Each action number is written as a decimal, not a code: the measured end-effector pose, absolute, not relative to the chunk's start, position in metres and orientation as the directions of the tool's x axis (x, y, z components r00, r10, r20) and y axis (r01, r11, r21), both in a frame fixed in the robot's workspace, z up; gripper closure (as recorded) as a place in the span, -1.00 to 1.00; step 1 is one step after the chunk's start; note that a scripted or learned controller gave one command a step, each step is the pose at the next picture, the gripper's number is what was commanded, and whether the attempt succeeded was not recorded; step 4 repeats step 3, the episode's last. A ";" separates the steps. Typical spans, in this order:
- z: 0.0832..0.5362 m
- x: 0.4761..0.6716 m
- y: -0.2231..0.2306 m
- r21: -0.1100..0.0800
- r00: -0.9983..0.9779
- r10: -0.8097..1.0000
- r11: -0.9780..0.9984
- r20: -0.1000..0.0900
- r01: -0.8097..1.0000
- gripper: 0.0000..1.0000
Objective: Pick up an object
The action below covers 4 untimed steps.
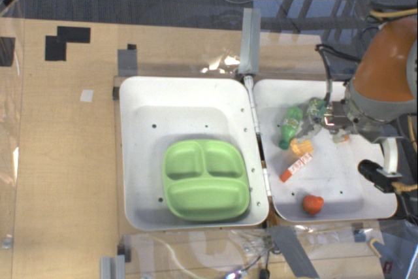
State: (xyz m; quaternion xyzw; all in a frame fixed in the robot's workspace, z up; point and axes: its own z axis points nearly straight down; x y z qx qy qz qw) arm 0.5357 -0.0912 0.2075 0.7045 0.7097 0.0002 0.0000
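- Where the bench bears the two white bins, the left bin holds a green divided tray, lying flat near its front wall.
- The right bin holds a green bottle, an orange-and-white tube just in front of it, a small yellow piece between them, and a red rounded object near the front wall, well apart from the rest.
- The arm reaches in from the right, its gripper low over the bin's back part, just beside the bottle's top.
- Whether the gripper is open, closed or gripping anything cannot be told at this angle.
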 end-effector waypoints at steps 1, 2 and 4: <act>0.093 0.553 -0.092 0.003 0.047 0.999 -0.047 0.000 0.999 -1.00; 0.102 0.554 -0.091 0.003 0.046 0.999 -0.046 0.001 0.999 1.00; 0.207 0.582 -0.005 0.002 0.011 1.000 -0.011 0.000 1.000 1.00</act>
